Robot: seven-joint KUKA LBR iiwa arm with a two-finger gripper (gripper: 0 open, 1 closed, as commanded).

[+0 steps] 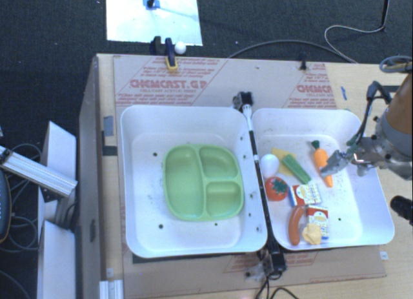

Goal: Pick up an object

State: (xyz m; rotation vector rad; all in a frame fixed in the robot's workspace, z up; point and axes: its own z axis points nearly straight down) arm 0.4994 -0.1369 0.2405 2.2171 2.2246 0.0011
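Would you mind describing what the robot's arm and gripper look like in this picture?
The arm enters from the right: a grey, rounded body with an orange band above the wrist and thin dark cables looping beside it. Its gripper is a slim metallic grey piece, much narrower than the arm, over the right bin.

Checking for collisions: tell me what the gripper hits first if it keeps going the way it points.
Probably the carrot: the gripper points left, its tip right beside it. Height above the carrot is unclear from this slanted view.

The bench [193,78] carries two white bins side by side, touching: the left bin [145,130] and the right bin [371,217], on its printed brown top.
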